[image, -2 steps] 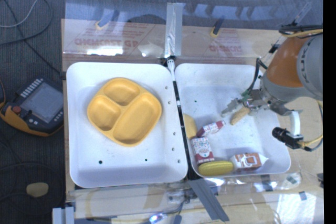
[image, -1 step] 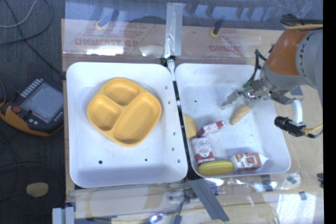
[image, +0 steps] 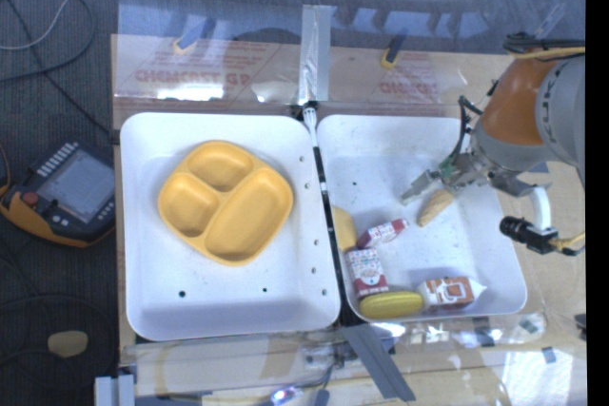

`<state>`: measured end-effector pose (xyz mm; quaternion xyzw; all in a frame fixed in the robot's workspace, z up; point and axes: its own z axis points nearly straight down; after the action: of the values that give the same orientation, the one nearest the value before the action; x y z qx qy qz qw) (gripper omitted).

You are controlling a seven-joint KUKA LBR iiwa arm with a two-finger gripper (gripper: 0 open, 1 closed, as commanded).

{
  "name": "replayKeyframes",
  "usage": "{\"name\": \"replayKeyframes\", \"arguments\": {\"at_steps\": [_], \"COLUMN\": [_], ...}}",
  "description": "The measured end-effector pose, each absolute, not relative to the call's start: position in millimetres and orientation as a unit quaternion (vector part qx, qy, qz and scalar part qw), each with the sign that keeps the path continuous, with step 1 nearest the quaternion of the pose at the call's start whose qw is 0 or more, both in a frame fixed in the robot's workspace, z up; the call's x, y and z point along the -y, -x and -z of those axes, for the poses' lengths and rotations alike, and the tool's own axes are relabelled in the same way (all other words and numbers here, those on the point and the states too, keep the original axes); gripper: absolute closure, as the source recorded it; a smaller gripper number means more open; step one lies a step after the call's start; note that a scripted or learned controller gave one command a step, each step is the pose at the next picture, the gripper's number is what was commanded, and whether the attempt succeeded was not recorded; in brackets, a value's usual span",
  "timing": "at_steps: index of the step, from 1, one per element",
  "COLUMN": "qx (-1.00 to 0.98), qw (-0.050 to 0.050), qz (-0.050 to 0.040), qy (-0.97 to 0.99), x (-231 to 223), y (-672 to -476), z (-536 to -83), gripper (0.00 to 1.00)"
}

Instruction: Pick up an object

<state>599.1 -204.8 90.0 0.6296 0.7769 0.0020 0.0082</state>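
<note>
We look down on two white bins side by side: the left bin (image: 143,299) carries a yellow divided plate (image: 225,201), the right bin (image: 381,147) a scatter of small goods. The grey arm (image: 547,114), orange-banded above the wrist, reaches in from the right and brings its gripper (image: 433,190) low over the upper middle of the right bin. Its fingers appear spread, one metal finger pointing left, with a pale, banana-like piece (image: 436,205) lying at or just under the tips; we cannot tell whether the piece is truly gripped or merely touched. Nearer the front edge sit a red-and-white packet (image: 365,273), a small juice carton (image: 449,293), a yellow lemon-shaped piece (image: 390,304) and a small red wrapper (image: 383,231). By our reading the pick is only at the approach-and-grasp stage: nothing is clearly lifted, and closing and raising remain.
</note>
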Motion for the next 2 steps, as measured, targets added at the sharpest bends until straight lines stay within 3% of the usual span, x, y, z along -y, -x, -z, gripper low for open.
{"name": "replayKeyframes", "arguments": {"at_steps": [1,2], "qx": [-0.777,-0.777], "qw": [0.006,0.006], "qz": [-0.0032,-0.0033], "qy": [-0.629,-0.629], "x": [203.2,203.1], "y": [-599.9,-599.7], "z": [-97.6,-97.4], "gripper": [1.0,0.0]}}
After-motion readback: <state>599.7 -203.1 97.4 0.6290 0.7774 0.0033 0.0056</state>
